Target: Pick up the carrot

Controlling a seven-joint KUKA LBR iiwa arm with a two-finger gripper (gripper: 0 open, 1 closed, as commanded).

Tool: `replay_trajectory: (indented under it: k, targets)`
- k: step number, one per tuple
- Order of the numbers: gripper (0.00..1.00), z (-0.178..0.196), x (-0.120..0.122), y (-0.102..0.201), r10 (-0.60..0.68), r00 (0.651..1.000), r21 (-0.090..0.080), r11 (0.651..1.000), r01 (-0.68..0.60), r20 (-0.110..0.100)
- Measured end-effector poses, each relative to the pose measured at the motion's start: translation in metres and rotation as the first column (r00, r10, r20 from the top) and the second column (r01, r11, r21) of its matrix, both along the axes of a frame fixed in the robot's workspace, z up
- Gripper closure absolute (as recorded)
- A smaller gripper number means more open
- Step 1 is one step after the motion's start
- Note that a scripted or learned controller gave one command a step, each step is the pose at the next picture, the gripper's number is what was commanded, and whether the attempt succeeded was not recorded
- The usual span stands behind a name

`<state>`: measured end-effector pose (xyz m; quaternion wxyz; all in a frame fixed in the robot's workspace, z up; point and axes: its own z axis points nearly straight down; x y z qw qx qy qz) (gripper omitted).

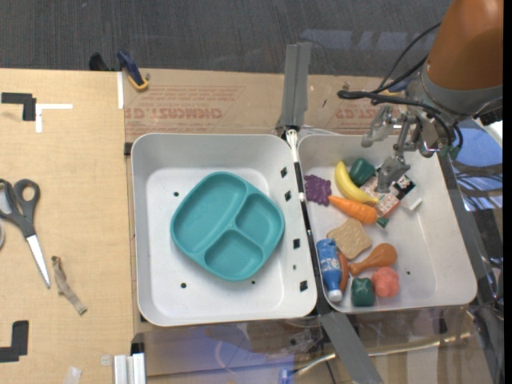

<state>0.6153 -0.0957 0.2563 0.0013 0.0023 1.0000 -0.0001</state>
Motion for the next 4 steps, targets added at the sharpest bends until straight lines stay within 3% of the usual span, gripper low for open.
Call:
replay_trajectory:
  k: [1,2,3,4]
  targets:
    - [0.0,-0.128,-0.084,0.003,-0.37,0.929,0.0,0.929,0.37,-0.003]
    - [0.0,-0.163,-0.06,0.003,-0.488,0.873,0.0,0.873,0.488,0.002]
    - [0.0,-0.162,-0.048,0.002,-0.521,0.853,0.001,0.853,0.521,0.002]
    - [0.0,-0.163,-0.021,-0.001,-0.498,0.867,0.002,0.867,0.498,0.003]
